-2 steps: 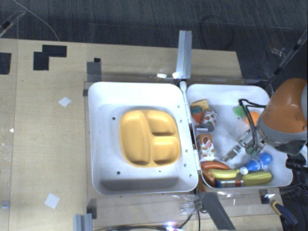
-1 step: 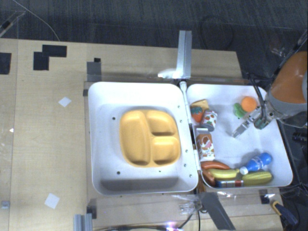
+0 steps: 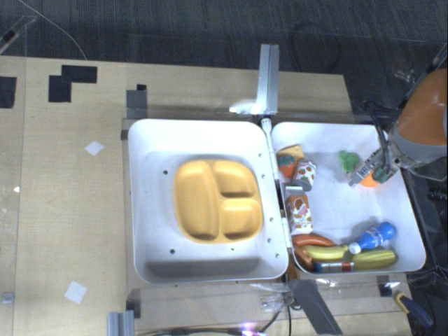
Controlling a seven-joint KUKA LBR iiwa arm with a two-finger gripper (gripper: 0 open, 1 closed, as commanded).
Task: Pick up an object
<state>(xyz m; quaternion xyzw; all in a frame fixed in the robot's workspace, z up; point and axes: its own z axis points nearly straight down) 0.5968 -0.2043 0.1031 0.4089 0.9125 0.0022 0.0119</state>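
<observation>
My gripper (image 3: 369,171) hangs low over the upper right part of the right bin (image 3: 406,208), reaching in from the right under the orange wrist band. A small orange object (image 3: 380,178) lies right at the gripper's tip, partly covered by it. I cannot see whether it is touching the gripper. A small green object (image 3: 348,161) lies just left of the gripper, apart from it.
Along the right bin's left wall lie an orange-topped item (image 3: 289,158), a patterned can (image 3: 304,171) and a printed tube (image 3: 299,213). At its front lie a red item (image 3: 313,241), yellow bananas (image 3: 353,257) and a blue bottle (image 3: 374,236). The left bin (image 3: 150,208) holds a yellow divided plate (image 3: 215,200).
</observation>
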